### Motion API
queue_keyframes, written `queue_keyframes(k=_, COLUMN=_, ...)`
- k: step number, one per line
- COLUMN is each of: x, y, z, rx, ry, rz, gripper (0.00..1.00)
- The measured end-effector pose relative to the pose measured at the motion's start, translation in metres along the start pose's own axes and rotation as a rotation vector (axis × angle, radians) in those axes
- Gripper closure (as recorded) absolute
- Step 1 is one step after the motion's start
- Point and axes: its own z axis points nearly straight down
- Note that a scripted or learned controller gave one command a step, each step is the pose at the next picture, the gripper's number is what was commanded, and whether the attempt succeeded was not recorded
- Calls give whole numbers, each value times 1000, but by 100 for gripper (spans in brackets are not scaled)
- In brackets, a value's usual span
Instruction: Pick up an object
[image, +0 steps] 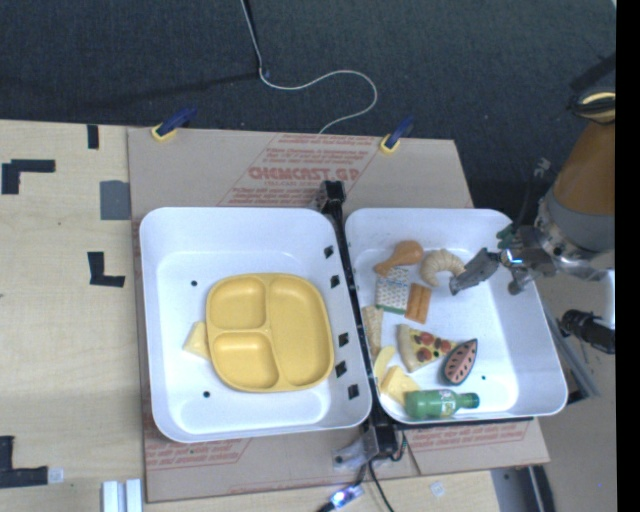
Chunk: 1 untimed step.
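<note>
— Where was your gripper (490, 268) then?

— Over the right bin (520, 345), fingers spread, holding nothing. The croissant (441, 265) lay just off my fingertip, the pizza slice (422, 346) below.

— The risk?

— I judged the pieces too crowded; closing there could have nudged the croissant aside.

My arm (590, 190) runs off at the right edge. A yellow wedge (195, 340) lies half hidden under the yellow plate (270, 332). My hand (490, 268) is too blurred to read.
</note>
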Motion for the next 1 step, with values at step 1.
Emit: queue_keyframes(k=1, x=0, y=3, z=-8, rx=-13, ry=-3, rz=-4, gripper=0)
